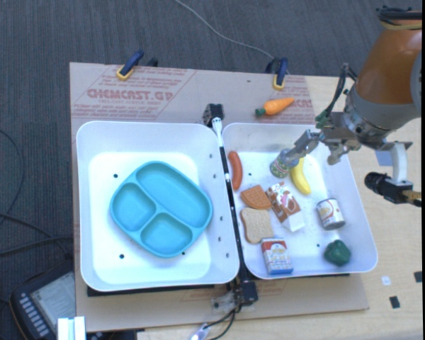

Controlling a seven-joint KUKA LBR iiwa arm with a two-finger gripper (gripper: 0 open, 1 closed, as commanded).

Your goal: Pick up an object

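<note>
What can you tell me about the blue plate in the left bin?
The blue plate is a light blue, rounded tray that looks like plastic, with three compartments: one large at the upper right and two smaller at the left and bottom. It lies flat, turned at a slant, near the middle of the left bin, resting on the bin's white floor. Its compartments hold nothing, and no other object touches it.

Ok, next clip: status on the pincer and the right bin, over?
Pincer low over right bin, at small green can. Grip unconfirmed. Banana right beside the can, crowding it. Carrot outside the bins.
</note>
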